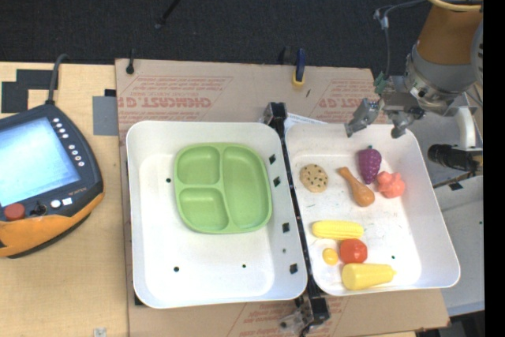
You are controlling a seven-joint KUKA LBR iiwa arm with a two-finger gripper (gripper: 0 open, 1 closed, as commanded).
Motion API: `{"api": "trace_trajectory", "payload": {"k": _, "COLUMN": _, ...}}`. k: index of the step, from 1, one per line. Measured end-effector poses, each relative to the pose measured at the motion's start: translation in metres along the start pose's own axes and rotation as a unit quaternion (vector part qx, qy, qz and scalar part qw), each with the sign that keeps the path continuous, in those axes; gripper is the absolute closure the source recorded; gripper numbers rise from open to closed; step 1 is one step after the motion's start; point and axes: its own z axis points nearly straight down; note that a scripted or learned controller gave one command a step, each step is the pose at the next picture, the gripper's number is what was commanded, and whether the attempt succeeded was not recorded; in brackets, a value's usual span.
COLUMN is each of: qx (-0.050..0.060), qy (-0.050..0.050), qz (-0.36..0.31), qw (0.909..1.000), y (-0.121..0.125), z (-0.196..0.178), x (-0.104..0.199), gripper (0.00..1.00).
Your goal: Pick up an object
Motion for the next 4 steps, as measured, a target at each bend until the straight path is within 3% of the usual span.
{"api": "trace_trajectory", "payload": {"k": 1, "qx": -0.006, "qy": -0.001, "qz": -0.001, "qw": 1.0000, "y": 0.002, "z": -0.007, "x": 0.000, "gripper": 0.00}}
{"api": "trace_trajectory", "payload": {"k": 2, "qx": -0.003, "qy": 0.000, "qz": -0.001, "qw": 1.0000, "y": -0.007, "z": 0.052, "x": -0.001, "gripper": 0.00}}
{"api": "trace_trajectory", "payload": {"k": 4, "qx": -0.004, "qy": -0.001, "qz": -0.001, "qw": 1.0000, "y": -0.001, "z": 0.165, "x": 0.009, "gripper": 0.00}}
